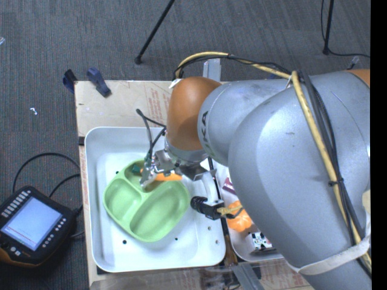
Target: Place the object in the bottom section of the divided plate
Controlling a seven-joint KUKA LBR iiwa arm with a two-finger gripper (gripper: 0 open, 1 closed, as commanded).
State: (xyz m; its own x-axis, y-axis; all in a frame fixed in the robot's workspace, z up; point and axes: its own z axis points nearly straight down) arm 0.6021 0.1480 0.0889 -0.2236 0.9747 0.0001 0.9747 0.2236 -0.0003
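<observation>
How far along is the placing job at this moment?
Done: the gripper has reached the green divided plate in the left bin. In hand: an orange object sits right beside the gripper at the plate's upper edge; grip unclear. Left: the plate's bottom section holds nothing yet.

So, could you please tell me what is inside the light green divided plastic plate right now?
The light green divided plastic plate shows two bare sections nearest the camera. At its far edge a small orange object sits beneath the gripper, which hides the rest of that section.
</observation>
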